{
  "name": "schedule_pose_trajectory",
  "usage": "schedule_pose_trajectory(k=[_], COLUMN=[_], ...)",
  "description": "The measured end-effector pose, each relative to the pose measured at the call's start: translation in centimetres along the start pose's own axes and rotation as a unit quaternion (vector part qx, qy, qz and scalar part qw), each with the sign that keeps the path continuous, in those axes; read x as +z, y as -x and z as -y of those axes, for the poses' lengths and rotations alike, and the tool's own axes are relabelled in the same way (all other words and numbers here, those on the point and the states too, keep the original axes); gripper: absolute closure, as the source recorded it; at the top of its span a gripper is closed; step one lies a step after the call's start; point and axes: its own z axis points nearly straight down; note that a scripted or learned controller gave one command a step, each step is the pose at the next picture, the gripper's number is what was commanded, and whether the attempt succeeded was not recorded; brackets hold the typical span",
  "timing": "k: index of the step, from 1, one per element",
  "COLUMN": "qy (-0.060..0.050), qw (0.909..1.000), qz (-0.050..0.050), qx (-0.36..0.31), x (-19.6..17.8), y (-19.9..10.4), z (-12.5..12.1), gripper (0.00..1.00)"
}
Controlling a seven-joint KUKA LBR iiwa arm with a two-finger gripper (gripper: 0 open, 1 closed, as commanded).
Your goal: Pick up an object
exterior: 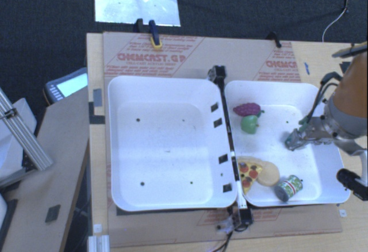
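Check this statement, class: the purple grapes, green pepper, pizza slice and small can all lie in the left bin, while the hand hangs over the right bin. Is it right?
Not quite. The camera view shows the purple grapes, green pepper, pizza slice and small can lying in the right bin, not the left bin. The hand does hang over the right bin.

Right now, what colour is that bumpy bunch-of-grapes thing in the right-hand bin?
Purple: the grapes lie just above a green fruit, clearest in the camera view.
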Motion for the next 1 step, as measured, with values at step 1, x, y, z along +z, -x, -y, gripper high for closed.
schedule_pose_trajectory(k=[1], qy=[0.007], qw=[1.0], qz=[0.0], qx=[-0.002], x=[-14.16], y=[-3.48], z=[0.04], gripper=[1.0])
